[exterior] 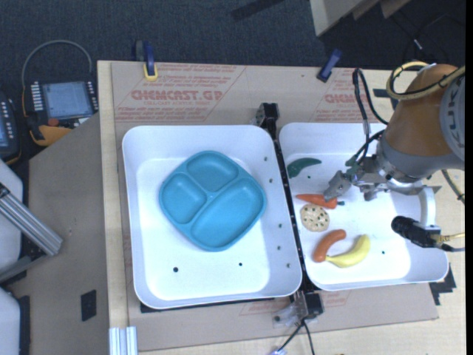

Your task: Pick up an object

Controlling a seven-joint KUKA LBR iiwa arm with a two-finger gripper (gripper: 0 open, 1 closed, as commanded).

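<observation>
Camera view — tool [338, 188], grip state unclear, over carrot [316, 199] — its long axis left-right.

A dark blue-grey carpet [185, 13] covers the floor, well up and left of the claw. The bench [222, 87] is topped with brown board printed in red letters; two clamps, yellow [150, 69] and blue [328, 65], grip its far edge. Far left of the claw, a pendant [65, 98] with a screen lies ringed by black cable. An aluminium bar [29, 224] slants below it.
</observation>
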